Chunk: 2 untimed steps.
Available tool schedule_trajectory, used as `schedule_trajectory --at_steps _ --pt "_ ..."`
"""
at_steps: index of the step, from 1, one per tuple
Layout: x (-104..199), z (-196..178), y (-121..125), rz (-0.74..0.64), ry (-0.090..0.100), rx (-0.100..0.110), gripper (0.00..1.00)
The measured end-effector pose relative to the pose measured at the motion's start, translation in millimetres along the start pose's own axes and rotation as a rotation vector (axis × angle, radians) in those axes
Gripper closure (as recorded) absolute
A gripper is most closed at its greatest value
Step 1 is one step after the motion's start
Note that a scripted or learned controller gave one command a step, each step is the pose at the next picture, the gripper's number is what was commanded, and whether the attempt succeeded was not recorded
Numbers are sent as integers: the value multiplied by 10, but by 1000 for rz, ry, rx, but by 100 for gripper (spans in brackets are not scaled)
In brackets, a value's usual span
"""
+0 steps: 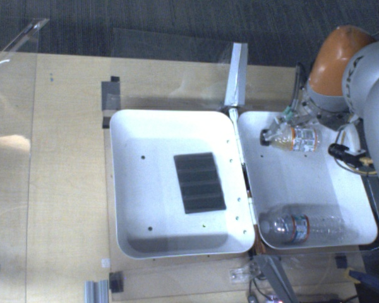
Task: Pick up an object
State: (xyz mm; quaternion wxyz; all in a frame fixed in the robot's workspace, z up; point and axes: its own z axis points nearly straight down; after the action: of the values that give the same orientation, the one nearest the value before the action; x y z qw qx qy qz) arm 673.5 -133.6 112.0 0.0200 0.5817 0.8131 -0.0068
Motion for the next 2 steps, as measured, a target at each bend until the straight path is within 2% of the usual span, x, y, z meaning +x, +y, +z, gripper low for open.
schedule_trajectory --at_steps 1,2 --pt "-5 3 3 16 6 0 0" --pt "5 2 5 -5 4 0 0"
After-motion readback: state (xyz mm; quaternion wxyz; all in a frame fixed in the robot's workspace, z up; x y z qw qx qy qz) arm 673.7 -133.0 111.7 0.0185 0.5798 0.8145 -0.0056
